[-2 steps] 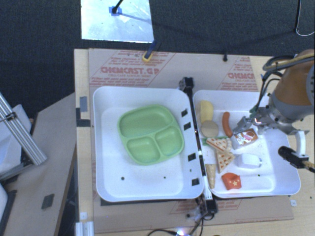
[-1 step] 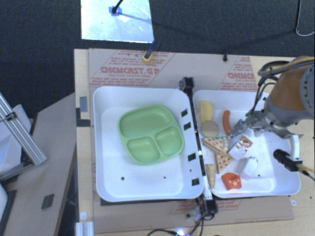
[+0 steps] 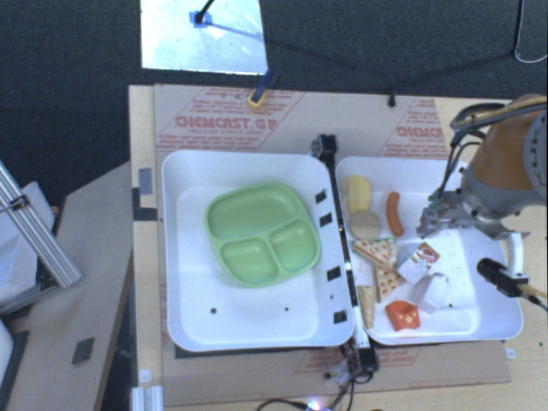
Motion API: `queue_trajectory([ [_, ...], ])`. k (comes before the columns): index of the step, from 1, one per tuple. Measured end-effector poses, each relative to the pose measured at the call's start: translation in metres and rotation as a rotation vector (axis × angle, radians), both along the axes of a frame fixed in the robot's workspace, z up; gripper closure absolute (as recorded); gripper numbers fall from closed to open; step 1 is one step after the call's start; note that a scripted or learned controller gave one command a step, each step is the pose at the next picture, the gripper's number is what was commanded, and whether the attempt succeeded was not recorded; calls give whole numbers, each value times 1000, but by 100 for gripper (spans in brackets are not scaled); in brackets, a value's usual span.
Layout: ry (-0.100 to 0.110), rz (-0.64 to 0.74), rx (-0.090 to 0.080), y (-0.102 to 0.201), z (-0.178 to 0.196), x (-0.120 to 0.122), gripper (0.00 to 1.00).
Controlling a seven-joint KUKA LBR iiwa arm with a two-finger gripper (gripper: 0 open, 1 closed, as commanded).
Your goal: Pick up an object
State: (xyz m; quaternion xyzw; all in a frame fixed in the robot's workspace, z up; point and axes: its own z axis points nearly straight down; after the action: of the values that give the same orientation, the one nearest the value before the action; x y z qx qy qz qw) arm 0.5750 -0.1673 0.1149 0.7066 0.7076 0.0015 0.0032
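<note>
Showing the camera view: the arm point(image 3: 505, 165) is seen reaching in over the right bin point(image 3: 492, 324), with the end effector point(image 3: 431, 221) low near the sausage point(image 3: 394, 213) and just above the carton point(image 3: 419, 262). Whether it is apart or together cannot be told, and nothing is seen held. The food items, among them a banana point(image 3: 359, 193), pizza slices point(image 3: 375, 252) and a red piece point(image 3: 403, 315), are gathered along the bin's left side. A green tray point(image 3: 261, 234) lies in the left bin point(image 3: 184, 315). The approach step is judged to be in hand; a descent centred on one item, then closure, is called for next.
</note>
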Motion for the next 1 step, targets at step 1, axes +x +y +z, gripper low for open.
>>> queue_trajectory([
  [1, 0, 3, 1, 5, 50, 10, 100],
])
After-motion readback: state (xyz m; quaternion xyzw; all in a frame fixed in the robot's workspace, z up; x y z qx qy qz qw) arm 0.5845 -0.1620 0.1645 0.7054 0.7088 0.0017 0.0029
